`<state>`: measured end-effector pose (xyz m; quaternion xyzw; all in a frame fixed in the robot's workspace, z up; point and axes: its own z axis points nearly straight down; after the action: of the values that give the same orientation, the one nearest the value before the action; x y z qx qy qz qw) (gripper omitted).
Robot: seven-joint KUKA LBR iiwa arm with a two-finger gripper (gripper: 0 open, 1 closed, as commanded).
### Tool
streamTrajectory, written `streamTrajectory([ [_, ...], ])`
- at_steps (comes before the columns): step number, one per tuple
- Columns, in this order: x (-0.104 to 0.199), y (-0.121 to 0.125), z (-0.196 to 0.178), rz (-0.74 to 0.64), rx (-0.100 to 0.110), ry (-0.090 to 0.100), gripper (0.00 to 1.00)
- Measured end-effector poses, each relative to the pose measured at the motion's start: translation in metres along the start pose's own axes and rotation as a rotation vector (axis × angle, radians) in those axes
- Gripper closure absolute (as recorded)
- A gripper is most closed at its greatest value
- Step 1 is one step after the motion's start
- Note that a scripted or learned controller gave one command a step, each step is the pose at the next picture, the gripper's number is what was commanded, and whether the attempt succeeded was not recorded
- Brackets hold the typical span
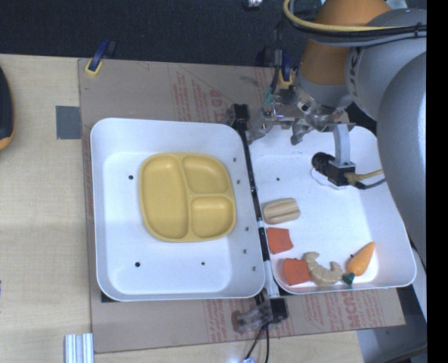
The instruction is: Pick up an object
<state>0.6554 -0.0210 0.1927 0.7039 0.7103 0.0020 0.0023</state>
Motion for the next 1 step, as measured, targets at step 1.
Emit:
streamTrajectory([
  [1, 0.0355, -0.0928, -0.0133, 0.001, 0.016, 0.002, 0.0],
])
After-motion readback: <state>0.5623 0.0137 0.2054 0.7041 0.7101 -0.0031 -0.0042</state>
